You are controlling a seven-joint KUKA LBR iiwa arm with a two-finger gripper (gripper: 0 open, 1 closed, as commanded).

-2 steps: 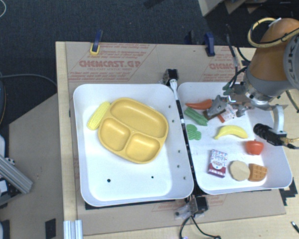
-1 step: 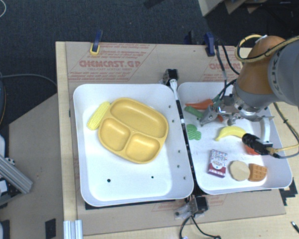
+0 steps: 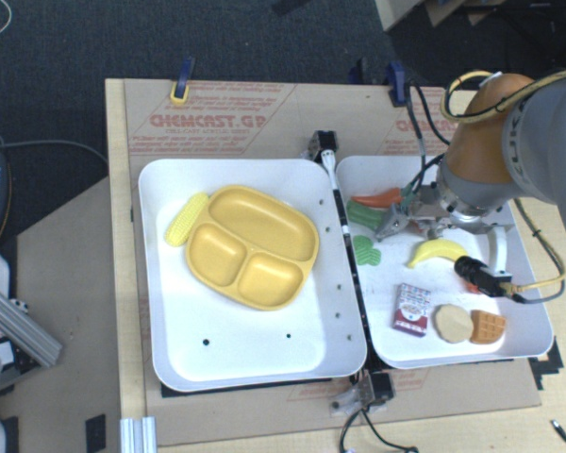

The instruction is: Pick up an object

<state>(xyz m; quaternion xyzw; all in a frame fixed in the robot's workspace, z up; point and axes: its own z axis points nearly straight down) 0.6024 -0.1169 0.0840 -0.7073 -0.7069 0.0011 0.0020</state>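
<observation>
Banana [image 3: 441, 251] lying near right bin's [image 3: 538, 333] middle, just below gripper [image 3: 403, 217] lowered for a grab, grip state impossible to tell.

We see the gripper [image 3: 403, 221] low in the right bin [image 3: 533, 333], beside a banana [image 3: 439, 251] and green toys [image 3: 363, 213].

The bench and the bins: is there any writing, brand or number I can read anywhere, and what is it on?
"CHEMCAST GP": red print on the brown board under the bins, top left; the last letters are faint, so that reading is uncertain.
Smaller red lines beneath it: too blurred to read.
Red print on the board's top right: too blurred to read.
Small red and white carton in the right bin: print too small to read.
</observation>
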